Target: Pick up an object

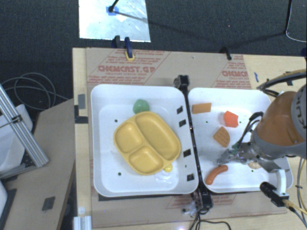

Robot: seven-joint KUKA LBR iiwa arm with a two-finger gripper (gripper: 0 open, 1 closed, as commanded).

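gripper low in right bin, sausage just below-left of it

left bin [103, 143] holds a yellow divided plate [146, 142] with a green lump [141, 105] touching its far edge; cardboard under the bins reads "CHEMCAST GP" [125, 68], repeated partly at [236, 74], no other legible text; right bin [240, 92] has an orange block [201, 108], a tan waffle piece [221, 136], a red cube [230, 119] and an orange sausage [216, 174]; sausage lies near the front wall, long axis running lower-left to upper-right, its upper end just beside the gripper [230, 155]; gripper tips point left toward the waffle piece, nothing seen between them, opening too blurred to tell; likely next move is a short drop down-left onto the sausage
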